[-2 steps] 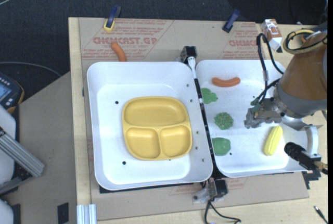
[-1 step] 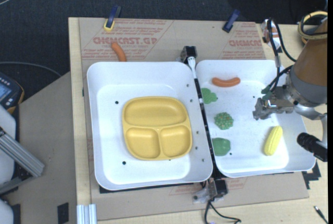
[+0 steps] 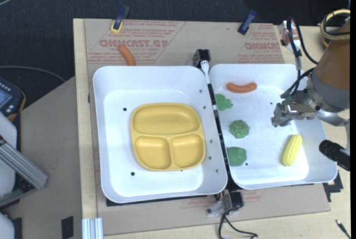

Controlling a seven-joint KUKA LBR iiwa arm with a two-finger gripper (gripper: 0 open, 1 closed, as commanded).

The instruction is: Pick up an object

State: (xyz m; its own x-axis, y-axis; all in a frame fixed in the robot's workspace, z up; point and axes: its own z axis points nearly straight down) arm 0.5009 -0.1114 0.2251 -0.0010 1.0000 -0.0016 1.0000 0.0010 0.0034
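In the right bin (image 3: 267, 174) lie an orange sausage (image 3: 241, 87) at the back, a light green piece (image 3: 223, 102) by the left wall, a broccoli floret (image 3: 240, 128) in the middle, a smooth green piece (image 3: 236, 155) near the front, and a yellow corn cob (image 3: 291, 149) at the front right. My gripper (image 3: 285, 114) hangs over the right part of this bin, just above and behind the corn cob. Nothing is visible between its fingers.
The left bin (image 3: 111, 138) holds a yellow three-compartment plate (image 3: 167, 135). Another orange sausage (image 3: 127, 55) lies on the cardboard behind the left bin. Blue clamps (image 3: 119, 19) pin the board's back edge. A black clip (image 3: 201, 56) sits where the bins meet.
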